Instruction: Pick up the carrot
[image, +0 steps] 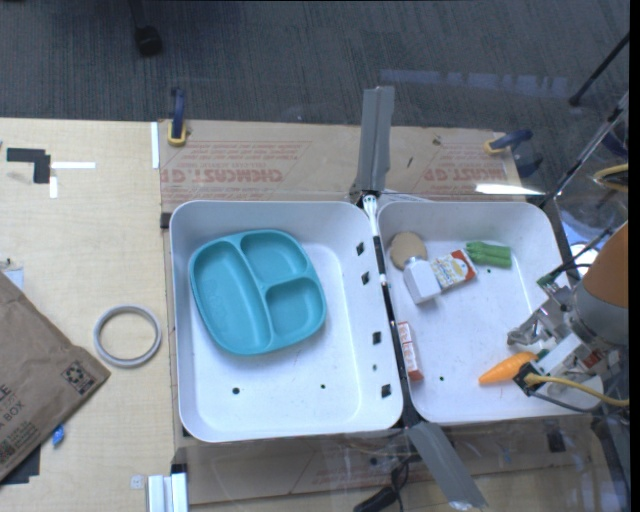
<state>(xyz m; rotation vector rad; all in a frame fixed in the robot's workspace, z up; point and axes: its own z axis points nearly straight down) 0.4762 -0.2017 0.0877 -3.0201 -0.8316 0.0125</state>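
Two white bins seen from above, the carrot (506, 369) lying near the right bin's (470, 405) front right corner, the jaws (537, 352) set just beside its thick end, their state impossible to tell, arm cut off at the right, a blue divided plate (258, 290) in the left bin (270, 415).

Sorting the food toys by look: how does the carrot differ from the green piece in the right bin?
The carrot is orange and tapers to a point; the green piece is blocky and ribbed. The carrot lies near the bin's front right, at the gripper; the green piece lies toward the back, beside a small packet. The carrot slants; the green piece lies nearly level. Both rest in the right bin.
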